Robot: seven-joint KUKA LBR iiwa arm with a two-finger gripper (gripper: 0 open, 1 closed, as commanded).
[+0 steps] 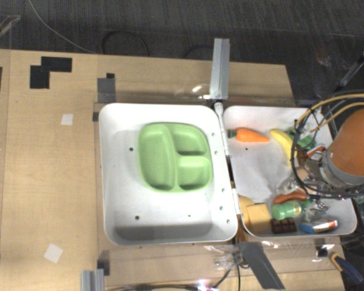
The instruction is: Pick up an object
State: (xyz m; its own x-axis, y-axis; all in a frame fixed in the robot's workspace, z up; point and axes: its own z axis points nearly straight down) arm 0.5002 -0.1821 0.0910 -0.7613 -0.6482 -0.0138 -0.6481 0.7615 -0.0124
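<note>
The arm [352, 150] overhangs the right bin [255, 162] of toys; the left bin [118, 162] holds a green tray [173, 156].

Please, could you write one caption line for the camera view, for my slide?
KUKA arm's gripper low in right bin among toy foods; green divided plate in left bin.

- No text, label, brand, number or sign could be read anywhere in the camera view.
- Black blocks [48, 70] on the bench top were plain shapes and carried no lettering.
- Pale square patches [67, 119] on the bench were blank.
- Green divided tray [173, 156] bore no marking.
- Items in the right bin [255, 165] were too small to show any print.
</note>
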